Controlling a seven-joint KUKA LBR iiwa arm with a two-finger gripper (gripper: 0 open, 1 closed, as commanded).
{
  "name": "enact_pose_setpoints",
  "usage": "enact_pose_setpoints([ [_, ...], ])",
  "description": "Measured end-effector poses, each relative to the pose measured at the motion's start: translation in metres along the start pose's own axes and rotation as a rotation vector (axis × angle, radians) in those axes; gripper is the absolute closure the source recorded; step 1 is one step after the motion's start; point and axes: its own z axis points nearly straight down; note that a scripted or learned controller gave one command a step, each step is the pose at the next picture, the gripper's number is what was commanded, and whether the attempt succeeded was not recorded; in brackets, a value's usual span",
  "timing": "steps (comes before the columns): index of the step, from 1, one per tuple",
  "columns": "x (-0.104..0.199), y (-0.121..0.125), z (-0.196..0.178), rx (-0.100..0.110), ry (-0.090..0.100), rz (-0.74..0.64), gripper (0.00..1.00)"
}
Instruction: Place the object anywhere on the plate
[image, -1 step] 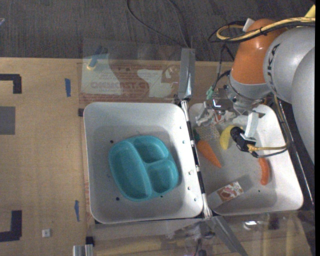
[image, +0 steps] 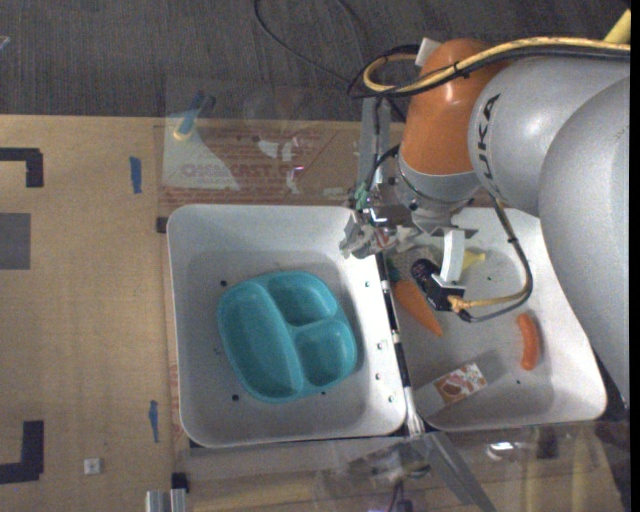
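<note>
Camera view: the arm's gripper (image: 372, 232) hangs over the divider between the two bins — can't tell what its hand is doing from here. The plate (image: 288, 334), a teal three-section one, sits in the left bin (image: 190, 250). At the gripper's 5 o'clock, the likely object, an orange carrot (image: 418, 308), lies in the right bin (image: 570, 400), with a sausage (image: 529, 341) further out at 4 o'clock. Judging by this, a clean pickup needs the gripper centered along the carrot, then carried toward 8 o'clock.

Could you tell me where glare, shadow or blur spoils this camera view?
In the camera view, glare streaks the clear sheet above the bins; the teal plate is evenly lit and sharp, with soft shadow at its lower edge; the arm shades the right bin, where the carrot lies dim.
</note>
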Motion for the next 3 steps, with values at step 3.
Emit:
enact_pose_setpoints([
  [3,0.055,-0.080,0.001,0.001,0.000,-0.142,1.00],
])
